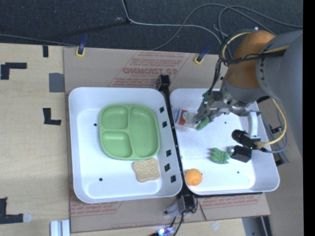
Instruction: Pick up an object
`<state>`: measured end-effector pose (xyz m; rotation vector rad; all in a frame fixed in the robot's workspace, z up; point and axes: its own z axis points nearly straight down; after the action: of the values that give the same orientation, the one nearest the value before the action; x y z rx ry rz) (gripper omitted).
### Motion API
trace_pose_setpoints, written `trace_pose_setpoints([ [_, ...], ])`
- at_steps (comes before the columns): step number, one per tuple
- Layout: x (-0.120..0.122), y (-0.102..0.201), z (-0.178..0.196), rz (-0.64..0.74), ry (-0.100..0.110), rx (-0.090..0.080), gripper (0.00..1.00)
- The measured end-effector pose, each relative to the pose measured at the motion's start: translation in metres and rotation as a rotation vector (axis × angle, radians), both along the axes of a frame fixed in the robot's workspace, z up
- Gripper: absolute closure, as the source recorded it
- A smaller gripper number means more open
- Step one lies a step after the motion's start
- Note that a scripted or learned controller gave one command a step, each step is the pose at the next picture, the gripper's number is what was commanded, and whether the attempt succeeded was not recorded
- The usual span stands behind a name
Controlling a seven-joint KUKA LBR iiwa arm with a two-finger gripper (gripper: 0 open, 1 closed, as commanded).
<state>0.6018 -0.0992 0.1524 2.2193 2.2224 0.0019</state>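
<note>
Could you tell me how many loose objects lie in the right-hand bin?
3: a small carton near its left wall, a green leafy piece mid-bin, an orange at the front-left corner. The arm may hide others.

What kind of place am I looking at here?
Probably a robotics lab bench: a robot arm reaches over two white bins clamped on cardboard, holding toy items such as a green divided plate and an orange, with loose cables behind.
</note>
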Motion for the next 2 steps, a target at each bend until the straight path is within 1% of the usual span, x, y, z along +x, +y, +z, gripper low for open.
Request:
trace_pose_setpoints([
  [1, 0.009, 0.007, 0.057, 0.001, -0.003, -0.001, 1.00],
  [2, 0.009, 0.007, 0.094, 0.000, -0.001, -0.001, 1.00],
])
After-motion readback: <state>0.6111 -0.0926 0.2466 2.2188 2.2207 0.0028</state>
